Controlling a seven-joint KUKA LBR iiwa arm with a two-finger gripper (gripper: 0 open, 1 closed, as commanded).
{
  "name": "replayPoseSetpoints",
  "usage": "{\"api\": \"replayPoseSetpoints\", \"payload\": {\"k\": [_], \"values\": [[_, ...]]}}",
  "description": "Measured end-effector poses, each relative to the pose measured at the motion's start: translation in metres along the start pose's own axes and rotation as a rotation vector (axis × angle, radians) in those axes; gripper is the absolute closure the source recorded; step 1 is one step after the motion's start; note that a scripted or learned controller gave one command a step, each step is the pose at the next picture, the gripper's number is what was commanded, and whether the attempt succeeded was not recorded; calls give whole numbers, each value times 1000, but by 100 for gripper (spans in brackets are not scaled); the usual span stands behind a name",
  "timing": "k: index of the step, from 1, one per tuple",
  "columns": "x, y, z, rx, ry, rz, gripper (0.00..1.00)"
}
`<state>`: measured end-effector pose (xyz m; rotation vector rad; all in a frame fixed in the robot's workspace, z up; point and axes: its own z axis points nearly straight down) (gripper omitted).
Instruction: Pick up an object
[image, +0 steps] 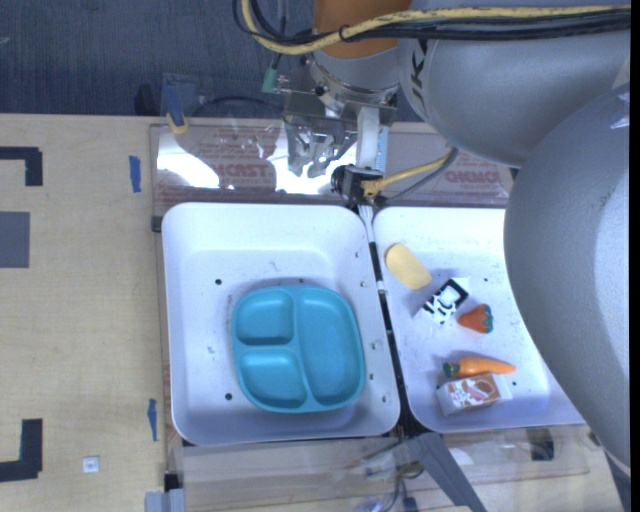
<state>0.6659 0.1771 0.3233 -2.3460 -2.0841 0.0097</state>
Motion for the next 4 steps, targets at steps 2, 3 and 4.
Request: {"api": "replayPoseSetpoints", "payload": {"k": [2, 3, 4], "values": [[44, -4, -33, -13, 5, 48, 100], [47, -5, 28, 0, -1, 82, 100], [48, -6, 59, 0, -1, 107, 100]]}}
